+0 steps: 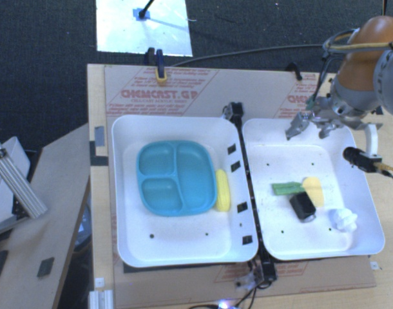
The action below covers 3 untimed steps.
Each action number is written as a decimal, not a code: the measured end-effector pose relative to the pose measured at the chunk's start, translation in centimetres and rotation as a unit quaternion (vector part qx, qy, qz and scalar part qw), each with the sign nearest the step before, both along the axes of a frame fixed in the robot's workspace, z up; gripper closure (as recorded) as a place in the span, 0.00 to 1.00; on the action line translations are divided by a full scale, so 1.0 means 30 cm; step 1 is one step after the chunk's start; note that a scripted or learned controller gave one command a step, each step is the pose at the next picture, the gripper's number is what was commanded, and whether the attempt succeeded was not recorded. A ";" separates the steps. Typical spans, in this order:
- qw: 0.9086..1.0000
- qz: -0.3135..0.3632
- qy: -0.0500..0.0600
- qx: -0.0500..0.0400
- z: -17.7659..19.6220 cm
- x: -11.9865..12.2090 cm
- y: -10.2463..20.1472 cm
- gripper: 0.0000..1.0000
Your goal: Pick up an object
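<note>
So the gripper (310,126) hangs over the top edge of the right bin (357,240), fingers spread apart with nothing between them. Down in that bin there's a cluster: a flat green piece (286,188) lying roughly left-right, a soft-looking yellow block (314,190) touching it, a boxy black thing (303,206) angled diagonally, and a crumpled white lump (343,219) nearby. The left bin (129,237) has a smooth blue divided plate (174,177) with a yellow banana-shaped thing (223,190) standing top-to-bottom against its right edge.
</note>
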<state>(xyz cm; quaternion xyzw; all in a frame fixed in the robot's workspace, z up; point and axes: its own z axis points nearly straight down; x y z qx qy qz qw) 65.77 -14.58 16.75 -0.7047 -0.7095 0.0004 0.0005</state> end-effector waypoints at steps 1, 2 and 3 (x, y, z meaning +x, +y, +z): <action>1.000 0.000 -0.001 0.000 -0.159 -0.001 0.033 0.00; 1.000 0.001 -0.003 -0.001 -0.113 0.005 0.031 1.00; 1.000 -0.001 -0.003 -0.001 0.041 0.027 0.017 1.00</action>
